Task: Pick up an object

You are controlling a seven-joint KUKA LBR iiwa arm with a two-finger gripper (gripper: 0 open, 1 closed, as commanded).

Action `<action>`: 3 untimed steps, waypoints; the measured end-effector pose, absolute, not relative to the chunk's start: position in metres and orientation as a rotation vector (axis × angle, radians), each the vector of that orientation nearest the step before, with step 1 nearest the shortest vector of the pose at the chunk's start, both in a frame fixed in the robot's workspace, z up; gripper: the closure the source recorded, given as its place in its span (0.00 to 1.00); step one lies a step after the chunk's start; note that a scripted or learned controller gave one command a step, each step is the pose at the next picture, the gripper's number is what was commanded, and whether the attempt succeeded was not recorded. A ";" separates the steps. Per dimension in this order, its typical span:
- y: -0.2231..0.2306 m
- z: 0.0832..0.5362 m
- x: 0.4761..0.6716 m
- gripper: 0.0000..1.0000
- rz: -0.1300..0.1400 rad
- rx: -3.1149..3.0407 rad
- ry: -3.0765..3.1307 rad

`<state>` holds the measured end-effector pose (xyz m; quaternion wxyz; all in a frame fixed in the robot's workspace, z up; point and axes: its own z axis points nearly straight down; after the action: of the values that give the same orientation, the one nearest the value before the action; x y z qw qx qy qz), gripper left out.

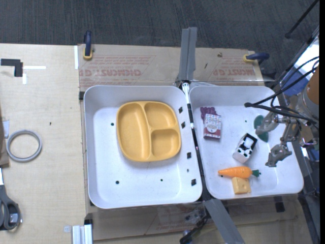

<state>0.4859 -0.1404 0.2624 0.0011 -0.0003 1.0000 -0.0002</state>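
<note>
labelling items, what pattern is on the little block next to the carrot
White with black patches, cow-like, on the block beside the carrot; seen in the camera view.

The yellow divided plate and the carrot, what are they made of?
The yellow divided plate looks like moulded plastic: one even colour, smooth matte surface, rounded rims. The carrot seems a plastic toy, uniformly orange with a green tip, though rubber or foam is possible.

Bright even light, soft shadows; slight blur
</note>
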 end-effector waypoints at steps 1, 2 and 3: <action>-0.122 0.143 0.536 0.00 -0.001 0.439 3.110; -0.116 0.151 0.610 0.00 -0.002 1.041 2.961; -0.094 0.102 0.625 0.00 0.000 1.497 2.758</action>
<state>0.6253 -0.0941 0.1023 0.0016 0.4770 0.8789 -0.0001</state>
